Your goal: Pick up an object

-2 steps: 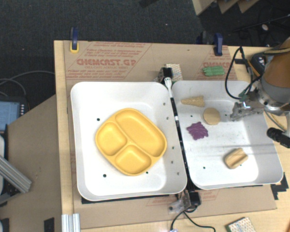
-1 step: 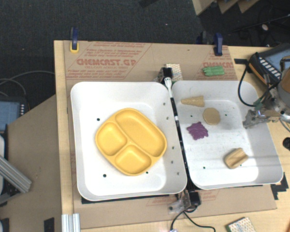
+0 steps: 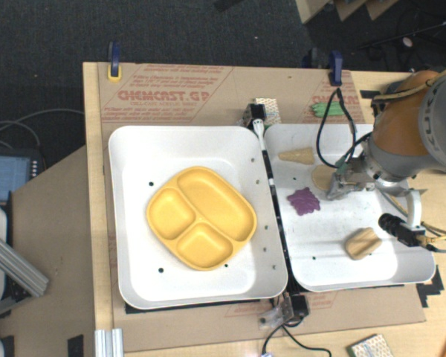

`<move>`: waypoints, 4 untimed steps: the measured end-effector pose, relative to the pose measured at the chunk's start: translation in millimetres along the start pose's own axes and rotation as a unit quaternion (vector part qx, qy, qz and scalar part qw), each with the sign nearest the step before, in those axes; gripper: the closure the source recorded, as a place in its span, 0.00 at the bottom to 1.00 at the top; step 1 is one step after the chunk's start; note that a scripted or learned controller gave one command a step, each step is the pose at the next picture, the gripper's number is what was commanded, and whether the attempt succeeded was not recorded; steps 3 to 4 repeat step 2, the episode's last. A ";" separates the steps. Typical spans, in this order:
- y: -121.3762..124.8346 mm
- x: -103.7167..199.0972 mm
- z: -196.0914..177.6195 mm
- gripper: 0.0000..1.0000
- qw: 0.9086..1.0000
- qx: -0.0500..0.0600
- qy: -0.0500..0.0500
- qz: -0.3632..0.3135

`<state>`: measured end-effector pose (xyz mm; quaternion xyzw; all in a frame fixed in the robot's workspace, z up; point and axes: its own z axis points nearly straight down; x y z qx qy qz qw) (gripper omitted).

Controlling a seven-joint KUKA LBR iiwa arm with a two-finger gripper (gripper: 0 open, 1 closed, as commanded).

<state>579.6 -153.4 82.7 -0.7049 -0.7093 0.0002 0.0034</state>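
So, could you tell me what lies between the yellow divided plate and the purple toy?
In the camera view, between the yellow divided plate and purple toy: the bins' adjoining rims.

Two white bins (image 3: 126, 199), one yellow tray (image 3: 201, 216), one purple piece (image 3: 303, 200), three tan pieces (image 3: 362, 243).

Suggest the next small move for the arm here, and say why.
Probably a short straight descent. The gripper hangs over the right bin, close above a tan piece that shows beside it, with a purple object just to the left. How the tool stands cannot be read, so I would lower only slightly and check alignment on the tan piece before closing.
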 end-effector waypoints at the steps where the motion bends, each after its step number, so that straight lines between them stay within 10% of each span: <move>1: 0.1 -4.8 -14.1 1.00 1.000 -0.003 -0.002 0.003; 2: -5.6 -74.5 -1.9 1.00 1.000 -0.004 -0.004 0.005; 4: -5.6 -74.5 -1.9 1.00 1.000 -0.004 -0.004 0.005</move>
